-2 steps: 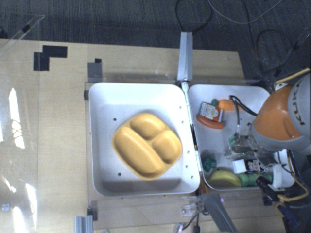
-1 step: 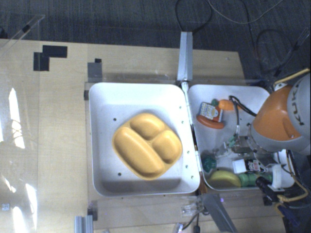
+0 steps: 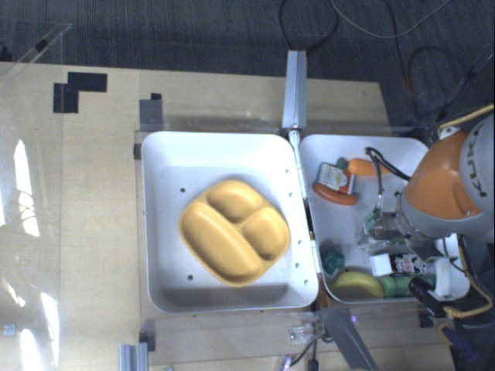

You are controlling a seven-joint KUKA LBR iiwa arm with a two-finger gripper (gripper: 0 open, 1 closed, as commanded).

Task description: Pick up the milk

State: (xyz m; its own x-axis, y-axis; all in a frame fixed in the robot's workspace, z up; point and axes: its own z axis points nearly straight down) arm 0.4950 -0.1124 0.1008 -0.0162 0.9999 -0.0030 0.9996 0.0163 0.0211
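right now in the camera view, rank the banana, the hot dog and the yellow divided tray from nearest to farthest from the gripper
1. The banana, at the right bin's near edge, lies just below-left of the gripper.
2. The hot dog lies further up the right bin, toward its left wall.
3. The yellow divided tray is farthest, in the middle of the left bin.

The arm [image 3: 456, 188] has a broad, rounded orange band above the wrist, with a grey shell beside it carrying part of a dark printed letter. Below the orange sits a grey wrist section, from which a metal gripper [image 3: 380, 230] of silvery, angular parts extends. A thin black cable loops over the wrist, and a yellow cable runs along the arm's upper side.
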